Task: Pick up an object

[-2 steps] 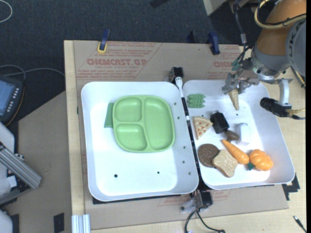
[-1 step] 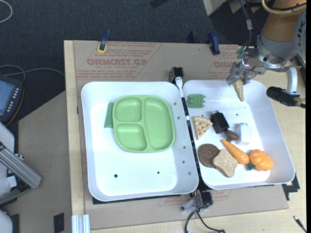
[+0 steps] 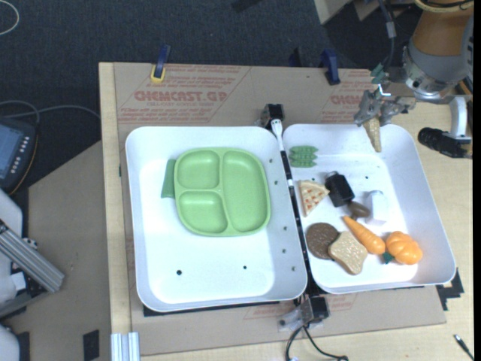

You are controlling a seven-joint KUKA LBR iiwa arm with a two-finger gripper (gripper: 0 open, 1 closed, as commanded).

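Nearest the camera, at the front edge of the bench, a small black clamp with loose cables (image 3: 307,314) sits where my two bins meet.

At the left lies the left shallow white bin (image 3: 150,269). A pale green plastic plate with three compartments (image 3: 222,191) rests flat in its upper middle part.

To its right, touching along the shared edge, is the right shallow white bin (image 3: 421,194). Near its upper left corner lies a small green leafy toy piece (image 3: 304,155). Below that sits a tan triangular toy slice with a grid pattern (image 3: 312,195), and just beside it a black block (image 3: 339,189). A small dark brown lump (image 3: 358,210) lies below the block, with a small white piece (image 3: 376,199) next to it. Toward the front lie a round brown toy cookie (image 3: 322,238), touching a tan toy bread slice (image 3: 349,252). An orange toy carrot (image 3: 364,233) slants across beside them, its tip near a small orange toy pumpkin (image 3: 403,247).

At the far right, my grey two-finger gripper (image 3: 379,111) hangs over the top rim of the right bin. A narrow tan wedge-shaped piece (image 3: 373,134) hangs from it, pointing down, pinched between my fingertips and raised above the bin floor.
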